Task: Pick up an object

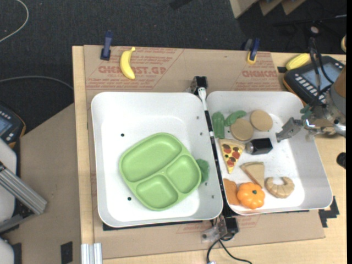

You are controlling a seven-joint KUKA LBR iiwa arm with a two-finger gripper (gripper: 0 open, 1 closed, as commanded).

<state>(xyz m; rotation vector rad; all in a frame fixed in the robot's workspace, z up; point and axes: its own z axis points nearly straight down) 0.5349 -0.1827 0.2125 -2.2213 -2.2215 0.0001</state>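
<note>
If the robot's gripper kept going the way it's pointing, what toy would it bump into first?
The gripper points left and slightly down across the right bin. Probably the small black block comes first, though its height above the toys is unclear, so it might pass over.

I see my claw (285,131) over the right bin (313,169). Just left of it lie two cookies (250,125) and a dark block (259,145); the croissant (280,186) and pumpkin (251,195) lie nearer me. Far left, a divided plate (159,171) sits in the left bin (110,147).
</note>
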